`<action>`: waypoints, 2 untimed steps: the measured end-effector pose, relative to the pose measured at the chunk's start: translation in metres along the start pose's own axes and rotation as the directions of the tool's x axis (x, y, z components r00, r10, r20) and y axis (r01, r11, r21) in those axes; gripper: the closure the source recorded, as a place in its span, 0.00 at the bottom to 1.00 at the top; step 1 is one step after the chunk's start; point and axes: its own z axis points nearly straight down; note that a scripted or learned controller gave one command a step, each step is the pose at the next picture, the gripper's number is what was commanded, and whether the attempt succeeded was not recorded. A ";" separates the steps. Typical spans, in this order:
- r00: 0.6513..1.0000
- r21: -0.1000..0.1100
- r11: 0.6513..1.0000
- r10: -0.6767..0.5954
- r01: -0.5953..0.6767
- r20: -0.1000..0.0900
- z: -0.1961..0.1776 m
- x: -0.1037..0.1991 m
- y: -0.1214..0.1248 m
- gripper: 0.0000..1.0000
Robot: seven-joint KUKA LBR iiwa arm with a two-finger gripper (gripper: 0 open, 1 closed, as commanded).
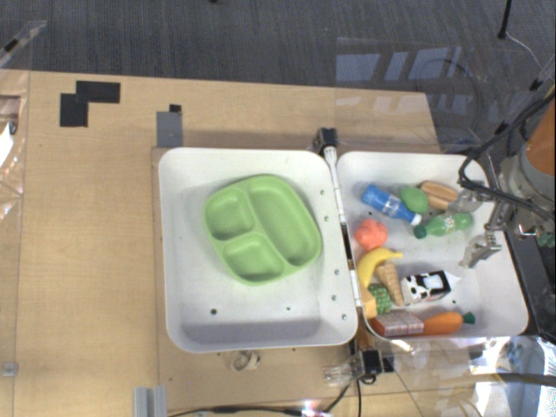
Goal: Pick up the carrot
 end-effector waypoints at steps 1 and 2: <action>0.996 -0.005 0.996 0.091 -0.091 0.003 0.003 -0.028 0.071 0.00; 0.955 -0.006 0.955 0.298 -0.298 -0.004 0.022 -0.001 0.169 0.00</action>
